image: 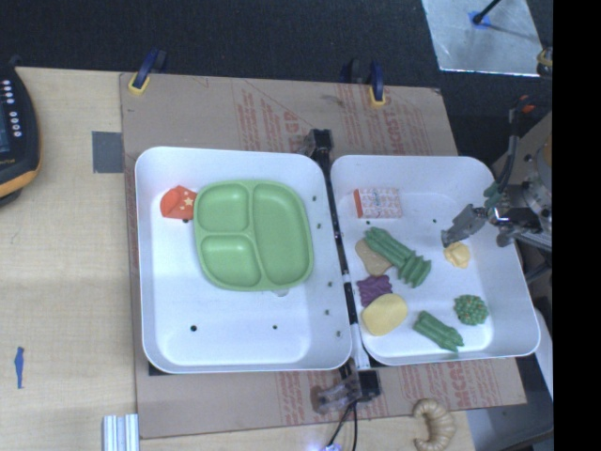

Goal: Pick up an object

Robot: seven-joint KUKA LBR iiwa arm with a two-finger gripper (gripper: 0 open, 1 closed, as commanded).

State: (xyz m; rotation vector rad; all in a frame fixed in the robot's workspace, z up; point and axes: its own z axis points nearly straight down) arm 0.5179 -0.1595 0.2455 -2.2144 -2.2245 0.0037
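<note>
Camera view: we see the two-finger gripper point(467, 230) over the right shallow white bin point(507, 341) on a cardboard-covered wooden counter point(66, 299); dark floor point(235, 12) behind; we cannot tell its grip.

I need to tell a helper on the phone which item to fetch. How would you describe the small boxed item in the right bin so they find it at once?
Start at the right white bin and look to its upper left corner, next to the divide between the two bins. The small white box with red print lies flat there, above the green ridged toy. It is the only flat rectangular packet; its neighbours are rounded toy foods.
</note>
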